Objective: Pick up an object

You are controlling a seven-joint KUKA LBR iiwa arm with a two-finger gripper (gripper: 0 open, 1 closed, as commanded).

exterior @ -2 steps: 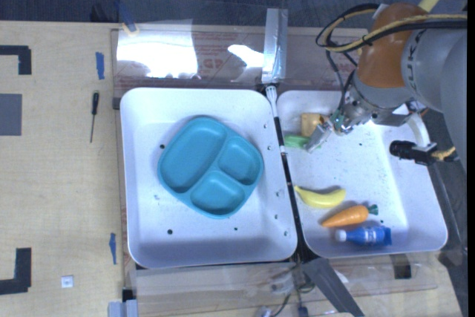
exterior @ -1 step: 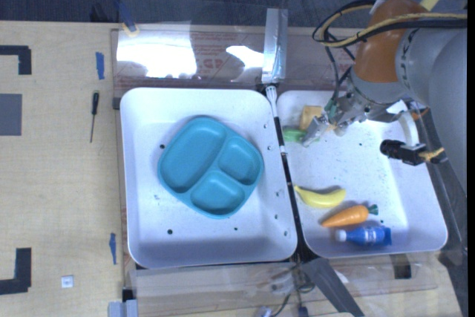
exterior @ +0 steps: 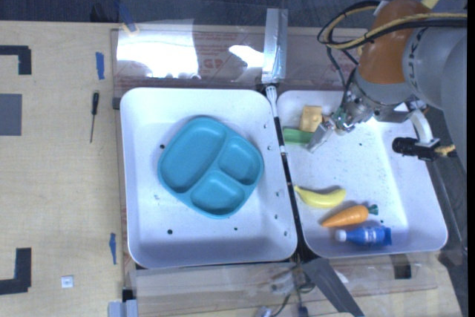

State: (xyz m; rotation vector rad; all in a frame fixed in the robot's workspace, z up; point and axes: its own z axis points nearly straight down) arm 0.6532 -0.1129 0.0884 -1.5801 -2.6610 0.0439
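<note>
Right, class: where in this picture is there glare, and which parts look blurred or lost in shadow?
Camera view: strong glare on the clear sheet behind the left bin; the gripper near the yellow block looks soft and blurred; the blue tray and banana are sharp, evenly lit, with faint shadows.

The grey, rounded metal KUKA arm (exterior: 438,59) has a smooth, pale casing with a soft sheen; a glossy orange band (exterior: 390,48) wraps the segment above the wrist, domed and bright against the grey; thin black cables with a yellowish strand (exterior: 343,30) loop out from the orange section in wide arcs and run down toward the wrist; the small two-finger gripper (exterior: 326,131) is a compact cluster of silvery and dark metal parts, with a touch of green on its body; a short black fitting with a pale tip (exterior: 415,148) juts out below the grey casing
</note>
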